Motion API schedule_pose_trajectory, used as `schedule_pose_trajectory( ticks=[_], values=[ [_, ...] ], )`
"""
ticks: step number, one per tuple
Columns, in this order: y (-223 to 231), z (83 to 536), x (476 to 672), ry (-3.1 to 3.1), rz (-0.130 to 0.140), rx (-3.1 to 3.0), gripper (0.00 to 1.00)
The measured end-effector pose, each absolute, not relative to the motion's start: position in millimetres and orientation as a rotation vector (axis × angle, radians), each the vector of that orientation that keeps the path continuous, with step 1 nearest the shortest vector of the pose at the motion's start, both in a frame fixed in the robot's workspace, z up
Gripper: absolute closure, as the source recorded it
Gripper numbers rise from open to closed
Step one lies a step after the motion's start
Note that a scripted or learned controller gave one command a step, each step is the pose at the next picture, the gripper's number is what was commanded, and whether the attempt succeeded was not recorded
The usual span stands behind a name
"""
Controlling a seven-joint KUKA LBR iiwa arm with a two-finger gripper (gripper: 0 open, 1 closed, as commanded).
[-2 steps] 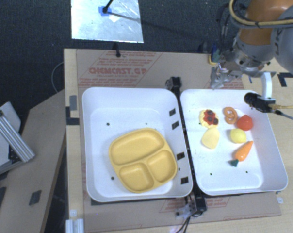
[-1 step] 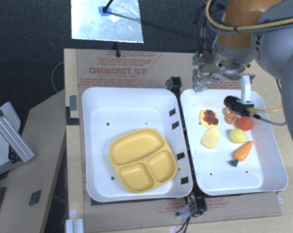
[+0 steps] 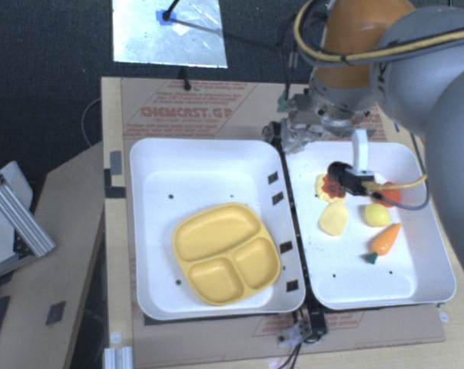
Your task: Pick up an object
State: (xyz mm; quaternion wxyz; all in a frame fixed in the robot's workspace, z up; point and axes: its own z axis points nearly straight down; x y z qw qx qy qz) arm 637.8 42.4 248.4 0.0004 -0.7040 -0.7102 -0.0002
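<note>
On the bench (image 3: 71, 198), my gripper (image 3: 299, 135) hangs over the right bin's (image 3: 401, 275) far-left corner. I cannot tell whether it is open or closed. Next, I reckon, I reach down for the carrot (image 3: 386, 239).

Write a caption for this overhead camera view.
Robot arm reaches over the right bin, which holds a carrot and a lemon; a yellow divided plate lies in the left bin.

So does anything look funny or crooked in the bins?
Only the yellow divided tray: it lies turned at a slant in the left bin, not square with its walls. Nothing looks spilled or broken.
</note>
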Motion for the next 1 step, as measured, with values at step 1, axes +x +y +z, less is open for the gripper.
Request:
schedule_pose_trajectory(
  ticks=[1],
  values=[
    [85.1,237.2,631.1,-2.231,-0.002,-2.211,1.00]
  ],
)
